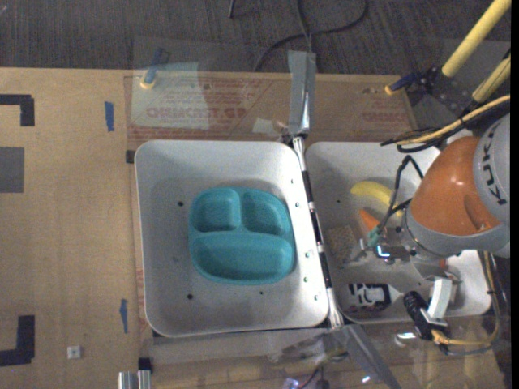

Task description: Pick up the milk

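Camera view: milk carton (371, 295) lies flat near the front wall of the right bin (324, 164), black-and-white face up. Likely light, stiff-sided, a bit slick; best pinched across its narrow sides. Arm hangs over that bin, gripper (388, 250) just above the carton; finger spread cannot be told. Banana (371, 192) sits behind.
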Action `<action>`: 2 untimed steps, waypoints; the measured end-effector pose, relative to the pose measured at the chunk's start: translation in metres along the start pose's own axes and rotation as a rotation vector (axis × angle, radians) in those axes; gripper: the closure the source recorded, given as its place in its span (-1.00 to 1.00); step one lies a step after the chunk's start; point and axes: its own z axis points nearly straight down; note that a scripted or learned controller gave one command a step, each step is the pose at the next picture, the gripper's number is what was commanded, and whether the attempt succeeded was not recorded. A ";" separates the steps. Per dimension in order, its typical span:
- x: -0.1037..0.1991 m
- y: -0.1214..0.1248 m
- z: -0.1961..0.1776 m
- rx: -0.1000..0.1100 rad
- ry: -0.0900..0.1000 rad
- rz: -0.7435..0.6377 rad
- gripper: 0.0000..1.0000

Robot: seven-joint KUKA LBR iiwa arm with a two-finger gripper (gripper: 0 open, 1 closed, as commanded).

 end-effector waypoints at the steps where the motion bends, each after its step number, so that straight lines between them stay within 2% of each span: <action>1: 0.009 0.019 -0.218 0.013 0.000 -0.093 -1.00; 2: -0.094 0.005 -0.315 0.011 -0.002 -0.189 -1.00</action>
